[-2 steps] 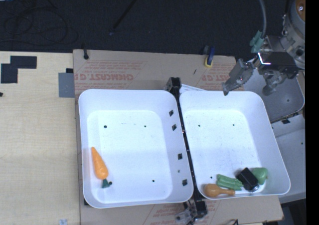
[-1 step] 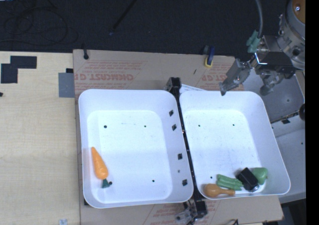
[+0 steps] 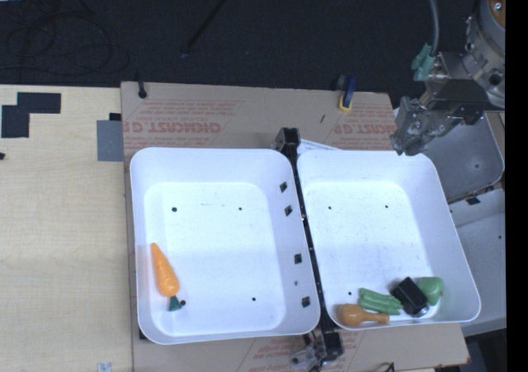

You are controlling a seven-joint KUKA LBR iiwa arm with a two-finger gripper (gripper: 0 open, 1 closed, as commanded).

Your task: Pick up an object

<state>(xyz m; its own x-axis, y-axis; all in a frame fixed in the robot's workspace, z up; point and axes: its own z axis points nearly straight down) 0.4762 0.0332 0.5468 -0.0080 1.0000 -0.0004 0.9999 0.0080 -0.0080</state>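
Grey two-finger gripper (image 3: 410, 138) hangs above the right white bin's (image 3: 450, 222) far corner — open or closed, can't tell.

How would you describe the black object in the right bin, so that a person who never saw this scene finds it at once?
Start at the right bin and go to its near right corner, where several small things lie together. The black block sits there between a green pod and a rounder green piece. It is the one dark, angular thing among coloured, rounded ones.
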